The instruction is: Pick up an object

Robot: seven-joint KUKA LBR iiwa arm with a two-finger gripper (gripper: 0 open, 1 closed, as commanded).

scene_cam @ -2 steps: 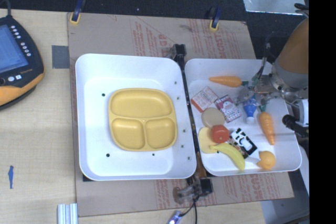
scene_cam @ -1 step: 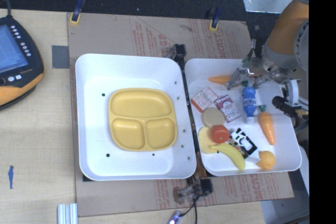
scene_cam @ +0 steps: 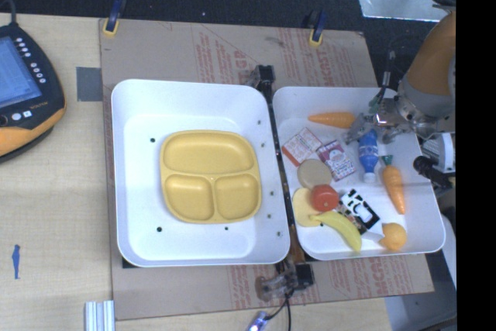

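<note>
Blue-capped bottle point(scene_cam: 369, 154) in the right bin point(scene_cam: 434, 232), toward the bin's twelve-to-one o'clock part, long axis running roughly twelve to six, cap end uppermost. Directly at six o'clock from the pincer point(scene_cam: 380, 120), touching or nearly touching its tip; likeliest target, judging by closeness alone. Cannot tell whether the pincer is open, closed or gripping: too small and cluttered at the tip. Nothing seen lifted clear of the bin floor.

Just beside the bottle, at four o'clock: one carrot point(scene_cam: 394, 188), long axis also twelve to six. At ten o'clock from the bottle: a second carrot point(scene_cam: 332, 119), lying three to nine, near the bin's far wall. At nine o'clock: two small printed packets point(scene_cam: 301, 145), side by side, the pinker one point(scene_cam: 336, 160) nearer the bottle. Further toward seven o'clock: one tan round piece point(scene_cam: 313, 172), one red tomato point(scene_cam: 325, 198), one banana point(scene_cam: 341, 226), one black-and-white patterned block point(scene_cam: 359, 207), one small orange fruit point(scene_cam: 394, 236) at the bin's near corner.

Only one arm point(scene_cam: 430, 62), reaching in from three o'clock. Coming move, by judgement: a short straight drop onto the bottle, closing across its narrow width, with the neighbouring carrot a likely snag.

Left bin point(scene_cam: 132, 244): one yellow divided tray point(scene_cam: 210, 174), three compartments. Two blue clamps point(scene_cam: 114, 14) at the cardboard's far edge. One control pendant point(scene_cam: 23, 89) on the counter point(scene_cam: 54, 198) at nine o'clock.
</note>
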